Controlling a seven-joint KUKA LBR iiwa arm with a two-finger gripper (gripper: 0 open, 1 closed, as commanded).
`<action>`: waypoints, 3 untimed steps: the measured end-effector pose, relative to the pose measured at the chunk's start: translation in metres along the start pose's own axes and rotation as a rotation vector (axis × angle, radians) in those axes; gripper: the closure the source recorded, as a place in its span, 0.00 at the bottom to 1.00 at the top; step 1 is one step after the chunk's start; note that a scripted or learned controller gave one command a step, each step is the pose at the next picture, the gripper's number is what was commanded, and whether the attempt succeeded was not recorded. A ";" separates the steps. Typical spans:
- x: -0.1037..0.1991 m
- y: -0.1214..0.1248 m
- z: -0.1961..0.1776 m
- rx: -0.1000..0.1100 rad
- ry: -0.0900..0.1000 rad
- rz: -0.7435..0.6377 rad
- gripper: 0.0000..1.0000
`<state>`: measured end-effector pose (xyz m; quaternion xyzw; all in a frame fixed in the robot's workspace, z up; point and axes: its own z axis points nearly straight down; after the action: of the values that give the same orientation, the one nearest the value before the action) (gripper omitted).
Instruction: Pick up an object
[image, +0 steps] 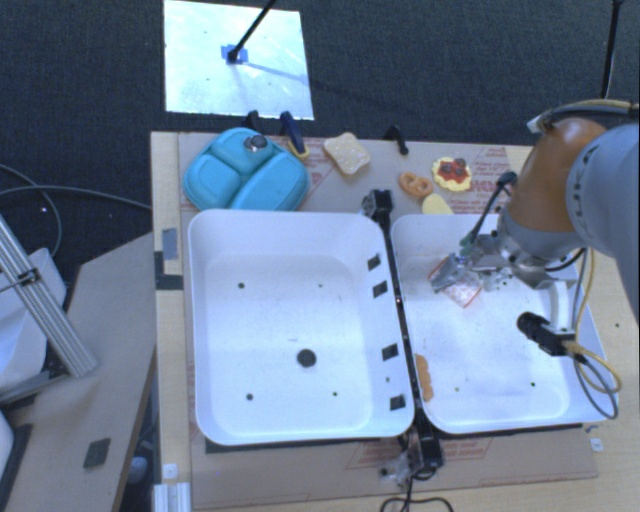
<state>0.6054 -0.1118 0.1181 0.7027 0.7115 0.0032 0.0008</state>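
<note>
Camera view showed the pincer (452, 272) low in the right white bin (500, 395), over a small clear red-flecked packet (463, 293); its fingers' state was unclear. Grasping looked underway; lifting would follow.

No text can be read. Reddish printing runs along the far edge of the cardboard sheet (330, 165) under the two bins, too small and blurred to make out.
</note>
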 end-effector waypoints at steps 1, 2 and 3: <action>-0.072 0.068 0.029 -0.010 -0.004 0.009 0.00; -0.095 0.067 0.026 -0.011 -0.003 0.011 0.00; -0.043 0.067 0.027 -0.011 -0.007 0.005 0.00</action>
<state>0.6735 -0.1540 0.0913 0.7044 0.7098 0.0045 0.0072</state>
